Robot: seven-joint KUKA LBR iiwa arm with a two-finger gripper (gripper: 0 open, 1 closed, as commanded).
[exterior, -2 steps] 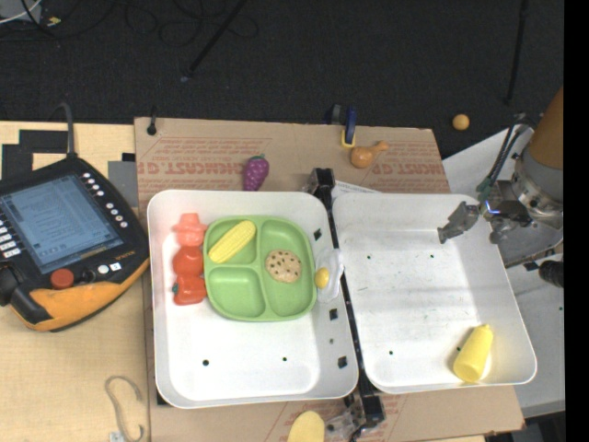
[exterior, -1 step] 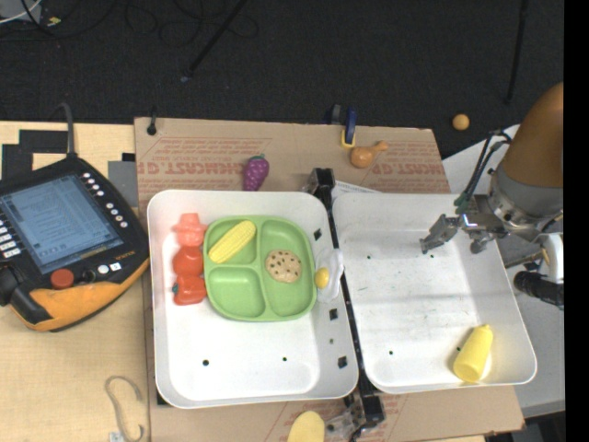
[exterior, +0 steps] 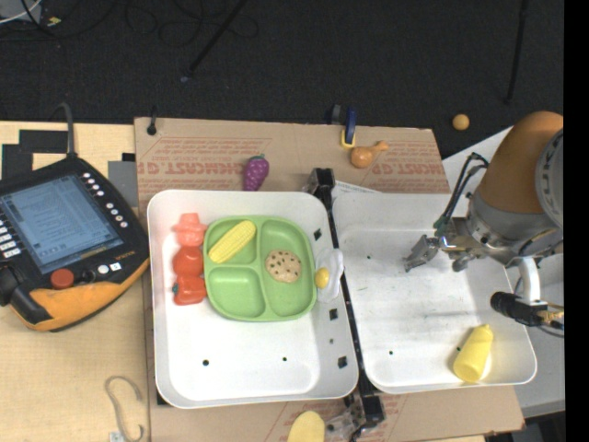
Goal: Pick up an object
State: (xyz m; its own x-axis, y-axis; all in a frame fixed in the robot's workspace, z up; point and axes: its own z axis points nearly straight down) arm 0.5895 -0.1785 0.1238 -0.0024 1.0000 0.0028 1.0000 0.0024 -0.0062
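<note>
Yellow bottle point(exterior: 473, 353) lying tilted, long axis upper-right to lower-left, jaws point(exterior: 440, 252) spread, empty

Two white bins sit side by side on the tabletop point(exterior: 83, 376). The left bin point(exterior: 239, 366) holds a green tray point(exterior: 241, 295) carrying corn point(exterior: 230, 240) and a cookie point(exterior: 283, 265), with a red toy point(exterior: 189, 261) touching its left edge. The right bin point(exterior: 414, 339) holds a yellow object point(exterior: 473, 353) near its front right corner. The gripper point(exterior: 433, 251) hangs over the right bin, well apart from the yellow object.
</note>
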